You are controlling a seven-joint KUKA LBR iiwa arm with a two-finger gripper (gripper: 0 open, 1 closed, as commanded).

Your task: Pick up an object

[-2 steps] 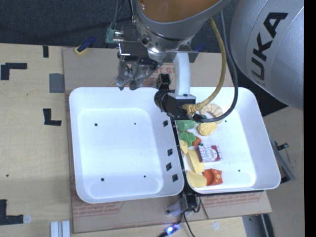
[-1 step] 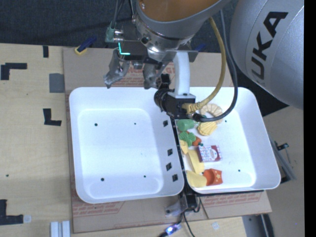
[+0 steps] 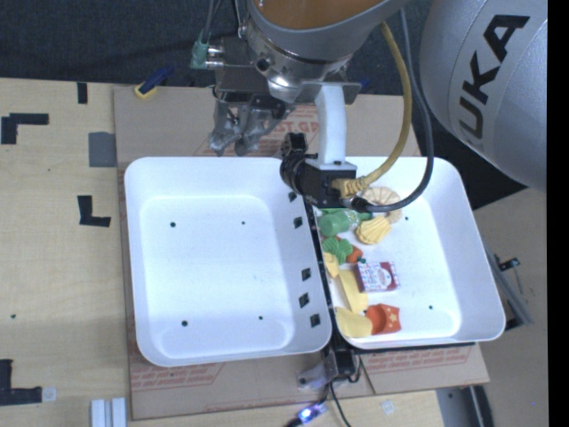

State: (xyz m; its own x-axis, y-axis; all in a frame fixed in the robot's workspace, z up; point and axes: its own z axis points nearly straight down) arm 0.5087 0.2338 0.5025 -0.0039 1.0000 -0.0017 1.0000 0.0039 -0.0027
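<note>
Pale wood forms the desk [image 3: 53, 265], over which the grey arm [image 3: 480, 69] is reached from the right. Two white bins are carried side by side; in the right bin [image 3: 453, 265] small toy foods are heaped against the left wall. The gripper [image 3: 238, 136] is seen beyond the left bin's [image 3: 142, 265] far rim; whether released or clenched cannot be told. Nothing is seen held, so the approach is judged in hand. Next, a shift rightward and a descent onto one item, perhaps the red-and-white packet [image 3: 377, 277], are called for.

Left bin [image 3: 151, 238] and right bin [image 3: 462, 238] white; green toy [image 3: 334, 221], yellow piece [image 3: 375, 230], red-and-white packet [image 3: 377, 277], red block [image 3: 385, 318].
</note>
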